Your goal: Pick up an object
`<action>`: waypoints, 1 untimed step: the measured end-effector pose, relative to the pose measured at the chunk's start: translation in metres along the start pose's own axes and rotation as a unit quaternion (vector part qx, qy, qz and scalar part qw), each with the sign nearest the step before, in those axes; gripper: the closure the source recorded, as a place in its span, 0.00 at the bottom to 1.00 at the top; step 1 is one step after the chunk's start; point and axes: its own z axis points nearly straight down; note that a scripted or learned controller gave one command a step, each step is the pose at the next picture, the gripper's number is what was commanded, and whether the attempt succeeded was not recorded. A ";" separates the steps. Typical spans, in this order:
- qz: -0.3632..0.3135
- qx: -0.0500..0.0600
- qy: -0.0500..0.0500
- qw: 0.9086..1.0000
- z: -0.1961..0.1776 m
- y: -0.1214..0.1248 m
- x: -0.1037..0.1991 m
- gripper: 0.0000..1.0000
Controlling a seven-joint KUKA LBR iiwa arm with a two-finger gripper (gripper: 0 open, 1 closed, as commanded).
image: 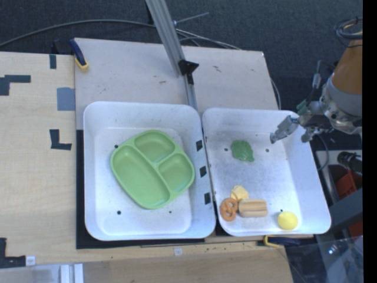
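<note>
My gripper (293,131) hangs over the right bin's far right side, its two fingers spread open with nothing between them. In the right bin (306,175) lie a green leafy piece (242,151) near the middle, and along the front edge a brown pretzel (228,208), a small yellow piece (239,192), a tan wooden cylinder (253,208) and a yellow ball (287,220). The green piece lies left of the gripper and a little nearer the front. The left bin (94,158) holds a green divided plate (153,168).
A slanted metal pole (168,28) rises behind the bins, its base at the divider between them. A blue and yellow clamp (78,54) sits at the bench's far left corner. Cables run across the dark floor behind.
</note>
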 end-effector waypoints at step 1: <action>0.000 0.000 0.000 1.000 0.000 0.000 0.000 0.00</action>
